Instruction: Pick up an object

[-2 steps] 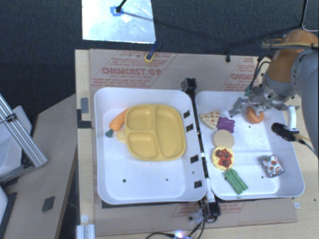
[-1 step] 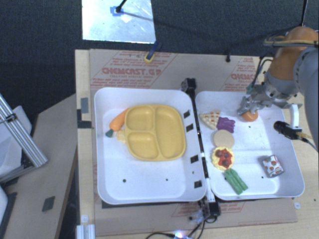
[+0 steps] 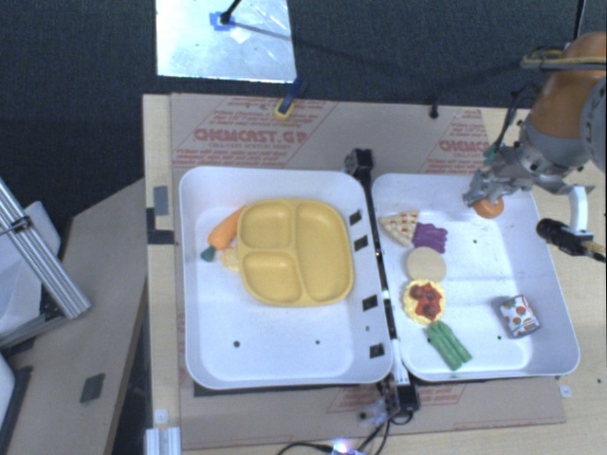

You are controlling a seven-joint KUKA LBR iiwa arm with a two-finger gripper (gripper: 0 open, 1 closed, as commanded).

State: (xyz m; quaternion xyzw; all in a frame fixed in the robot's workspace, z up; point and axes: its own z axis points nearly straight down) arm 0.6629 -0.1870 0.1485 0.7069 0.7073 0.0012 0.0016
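Orange ball (image 3: 489,208) under pincer (image 3: 484,195), pincer grip unclear, pizza slice (image 3: 400,225) and purple grapes (image 3: 431,236) nearby.

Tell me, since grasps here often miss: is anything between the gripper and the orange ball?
Nothing visible. The gripper sits right over the orange ball in the right bin; the purple toy lies apart.

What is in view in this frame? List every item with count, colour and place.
bins: 2, white, side by side
divided plate: 1, yellow, left bin
carrot: 1, orange, by plate's left edge
pizza slice: 1, right bin
grapes: 1, purple
round cracker: 1, beige
spaghetti: 1, yellow and red
green beans: 1, green
can: 1, red and white
orange piece: 1, under jaws
arm: 1, grey and orange, right
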